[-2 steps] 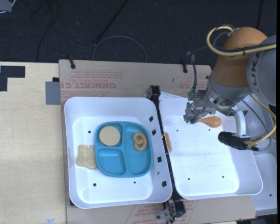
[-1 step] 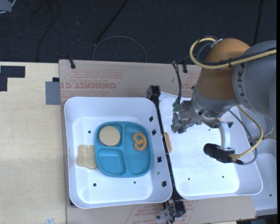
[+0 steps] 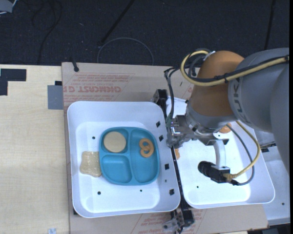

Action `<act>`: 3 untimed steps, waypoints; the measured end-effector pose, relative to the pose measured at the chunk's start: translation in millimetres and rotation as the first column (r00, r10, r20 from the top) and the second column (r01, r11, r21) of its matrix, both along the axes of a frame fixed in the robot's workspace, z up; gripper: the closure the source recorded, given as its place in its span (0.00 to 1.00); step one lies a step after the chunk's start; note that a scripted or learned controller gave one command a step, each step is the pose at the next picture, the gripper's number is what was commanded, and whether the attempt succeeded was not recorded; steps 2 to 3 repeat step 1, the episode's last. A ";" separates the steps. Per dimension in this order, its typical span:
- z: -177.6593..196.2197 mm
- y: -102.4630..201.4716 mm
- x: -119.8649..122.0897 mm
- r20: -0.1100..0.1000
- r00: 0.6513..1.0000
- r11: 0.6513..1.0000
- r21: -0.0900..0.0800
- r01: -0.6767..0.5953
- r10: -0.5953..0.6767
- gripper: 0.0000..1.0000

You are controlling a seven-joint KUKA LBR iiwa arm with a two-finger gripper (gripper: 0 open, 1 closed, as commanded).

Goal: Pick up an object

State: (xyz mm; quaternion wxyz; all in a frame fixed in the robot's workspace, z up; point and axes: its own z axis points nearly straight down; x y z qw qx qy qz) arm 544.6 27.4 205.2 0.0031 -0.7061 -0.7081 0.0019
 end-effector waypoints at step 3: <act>16.8 49.7 -21.8 0.001 1.000 1.000 0.001 -0.002 0.002 1.00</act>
